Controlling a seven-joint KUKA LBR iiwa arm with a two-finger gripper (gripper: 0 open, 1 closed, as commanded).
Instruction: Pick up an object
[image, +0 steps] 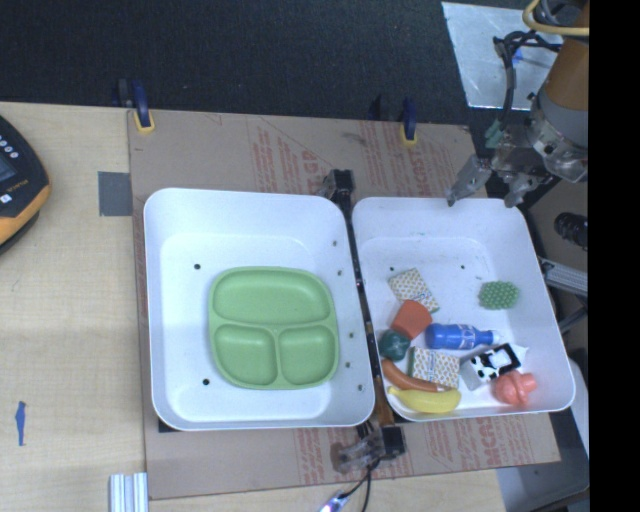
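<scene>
— Fingers (487, 190) spread open, holding nothing, hanging over the far rim of the right bin (520, 225).

— Toys heaped well below them, near side: bottle (460, 336), cup (410, 319), banana (427, 401). Could pinch two together, or close on air.

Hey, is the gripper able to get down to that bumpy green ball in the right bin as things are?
Probably yes. The bumpy green ball lies alone on bare floor of the right white bin, apart from the other items, and the open gripper hangs over the far rim with nothing between them.
</scene>
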